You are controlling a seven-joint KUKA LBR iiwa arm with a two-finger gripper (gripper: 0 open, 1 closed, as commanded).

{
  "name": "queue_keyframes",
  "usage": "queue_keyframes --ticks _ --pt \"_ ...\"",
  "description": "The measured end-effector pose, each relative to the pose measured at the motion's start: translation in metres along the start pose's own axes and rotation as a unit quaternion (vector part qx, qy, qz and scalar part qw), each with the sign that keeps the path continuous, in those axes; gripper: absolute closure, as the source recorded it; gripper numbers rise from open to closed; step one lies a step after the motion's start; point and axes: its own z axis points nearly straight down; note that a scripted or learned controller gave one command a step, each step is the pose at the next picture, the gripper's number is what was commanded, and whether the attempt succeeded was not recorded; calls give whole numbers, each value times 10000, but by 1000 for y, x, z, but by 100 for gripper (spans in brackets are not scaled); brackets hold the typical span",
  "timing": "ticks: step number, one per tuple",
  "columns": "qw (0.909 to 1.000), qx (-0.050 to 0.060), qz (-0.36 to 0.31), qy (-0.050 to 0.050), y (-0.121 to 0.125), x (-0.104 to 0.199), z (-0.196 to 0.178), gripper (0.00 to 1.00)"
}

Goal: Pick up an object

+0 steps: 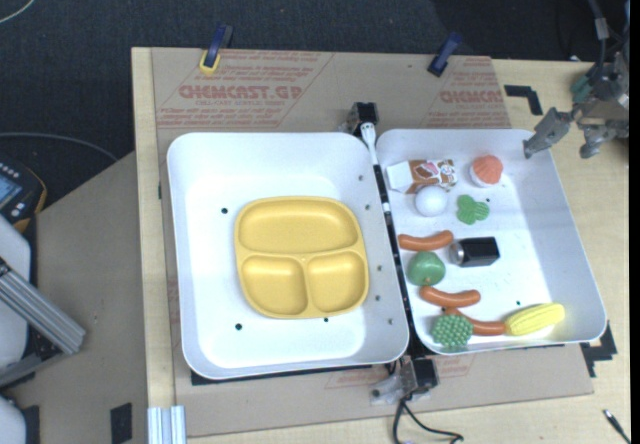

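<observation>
The right bin (560, 232) holds several toy foods: a brown and white packet (432, 172), an orange ball (487, 169), a white egg (431, 200), a green leafy piece (472, 209), a sausage (425, 241), a black block (477, 251), a green lime (427, 268), a second sausage (450, 297), a bumpy green ball (451, 332) and a yellow corn cob (535, 318). My gripper (570, 139) hangs above the bin's far right corner, open, with nothing between its fingers. It is well clear of all the objects.
The left bin (200, 232) holds a yellow three-compartment plate (300, 255). Both bins rest on a cardboard sheet (300, 82) clamped at its far edge. A grey rail (40, 312) and a device sit at the left edge.
</observation>
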Motion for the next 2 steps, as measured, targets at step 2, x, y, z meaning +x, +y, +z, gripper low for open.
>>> queue_keyframes --ticks 2 --pt "10000 -47 -15 -10 1 1 54 0"
